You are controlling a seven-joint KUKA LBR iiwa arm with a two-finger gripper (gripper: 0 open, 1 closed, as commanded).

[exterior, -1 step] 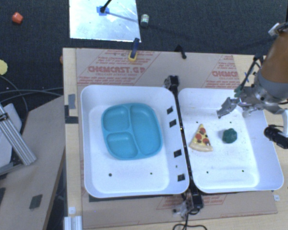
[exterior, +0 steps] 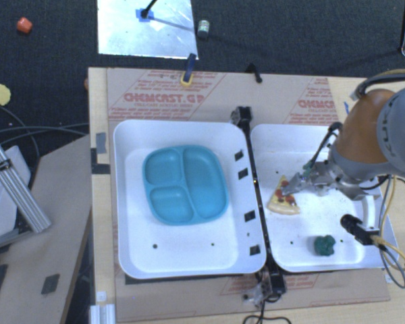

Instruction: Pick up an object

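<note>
Two things lie in the right-hand bin [exterior: 283, 140]: a toy pizza slice [exterior: 283, 201] near the bin's left wall and a small green lump [exterior: 325, 245] toward its front right corner, well apart from each other. In the camera view the end effector [exterior: 291, 189] hangs low over the pizza slice, its tips right at the slice's upper edge; whether they touch it cannot be told from this slant, nor whether the end effector is open or closed, since the tips blur into the toy's red toppings. Nothing reads as gripped. The left-hand bin [exterior: 128, 181] carries a blue divided plate [exterior: 185, 183], well clear of the work. The step in hand looks like the approach and closing on the slice. Being flat and low, the slice will likely slide or tip rather than lift if caught by one edge, so the arm should centre over the slice's width, descend until just short of the bin floor, then close squarely across the narrow sides and lift straight up.
</note>
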